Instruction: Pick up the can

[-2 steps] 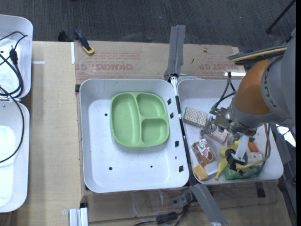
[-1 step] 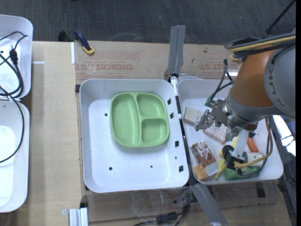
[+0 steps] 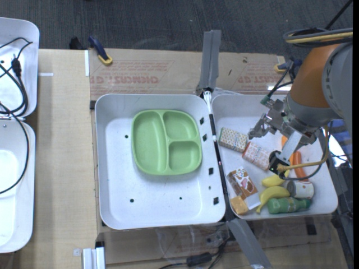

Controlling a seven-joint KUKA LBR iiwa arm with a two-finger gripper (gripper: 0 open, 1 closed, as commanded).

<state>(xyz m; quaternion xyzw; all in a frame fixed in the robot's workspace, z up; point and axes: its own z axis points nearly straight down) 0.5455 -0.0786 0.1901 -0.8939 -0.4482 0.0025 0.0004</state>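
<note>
The can (image 3: 303, 190) is pale with a dark end and lies on its side at the front right of the right bin (image 3: 241, 108). It touches the bananas (image 3: 273, 193) and sits just above a green bottle (image 3: 288, 205). My gripper (image 3: 258, 130) hangs over the middle of the right bin, above and to the left of the can and well apart from it. It is close to a checkered packet (image 3: 233, 139). I see nothing held in it.
A pink packet (image 3: 257, 155), an orange carrot (image 3: 297, 166), a small snack box (image 3: 243, 181) and a yellow block (image 3: 239, 205) also lie in the right bin. The left bin (image 3: 112, 200) holds a green divided plate (image 3: 166, 142).
</note>
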